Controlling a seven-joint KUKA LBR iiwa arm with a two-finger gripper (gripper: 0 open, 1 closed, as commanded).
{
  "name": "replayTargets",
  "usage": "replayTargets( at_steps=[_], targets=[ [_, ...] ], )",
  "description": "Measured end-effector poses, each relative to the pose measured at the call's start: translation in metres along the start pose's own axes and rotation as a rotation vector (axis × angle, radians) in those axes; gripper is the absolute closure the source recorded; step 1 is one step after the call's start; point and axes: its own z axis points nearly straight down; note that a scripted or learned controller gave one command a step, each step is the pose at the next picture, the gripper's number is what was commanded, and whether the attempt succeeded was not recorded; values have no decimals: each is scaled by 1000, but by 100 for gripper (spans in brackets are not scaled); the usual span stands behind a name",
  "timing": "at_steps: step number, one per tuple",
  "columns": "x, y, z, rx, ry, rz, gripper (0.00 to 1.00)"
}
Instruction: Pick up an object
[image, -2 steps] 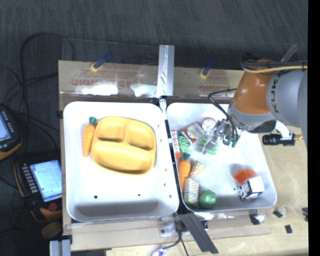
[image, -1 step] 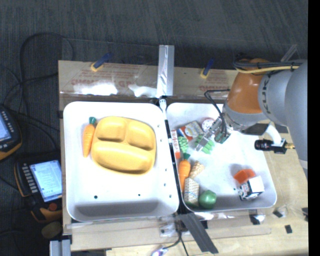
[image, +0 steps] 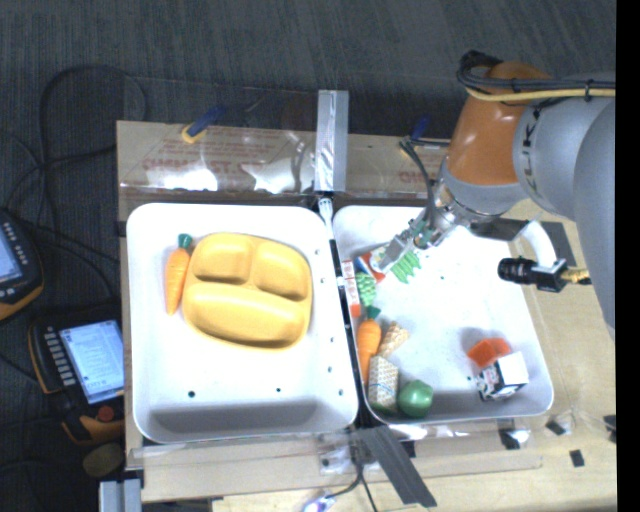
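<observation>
**Gripper over the right bin's upper left corner**

In the camera view, above the right bin, we see the arm reaching in from the right, its gripper low near the bin's upper left part. A small green ridged piece sits right at the fingertips, with a red-and-white item just beside it. We cannot tell whether the green piece is between the fingers or merely beneath them, nor whether they are apart or together.

Along the bin's left wall we find a cluster: a carrot, a tan wedge, a patterned block and a green ball. Near the lower right corner lie an orange piece and a white-and-black box. In the left bin rest a yellow tray and a second carrot touching its left edge.

We judge the risks as follows. The green piece is small and lies close to the divider between the bins, so a finger may strike the wall or pinch the red-and-white neighbour instead. If the hold is shallow, the piece could slip out on lifting.
</observation>
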Motion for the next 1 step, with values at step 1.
replayTargets(
  at_steps=[1],
  targets=[
    [3,62,-68,0,-2,227,100]
  ],
)
